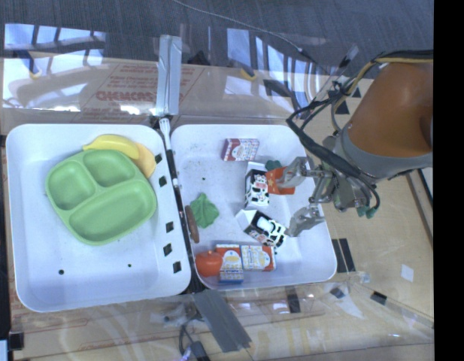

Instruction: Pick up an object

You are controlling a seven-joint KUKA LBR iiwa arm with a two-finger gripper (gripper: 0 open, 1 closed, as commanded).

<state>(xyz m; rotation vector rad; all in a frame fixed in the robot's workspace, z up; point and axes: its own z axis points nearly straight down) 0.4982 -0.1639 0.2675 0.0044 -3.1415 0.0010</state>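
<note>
My gripper hangs over the right side of the right bin, its fingers spread open with nothing between them. One fingertip is next to a small orange and green toy. The other fingertip is just right of a cow-patterned carton. A second cow-patterned carton stands left of the orange toy. A red and white carton lies at the back of the bin. A green leafy toy rests by the left wall.
Along the right bin's front wall lie a red toy and two small juice boxes. The left bin bears a green divided plate and a yellow banana. Cables loop above the wrist.
</note>
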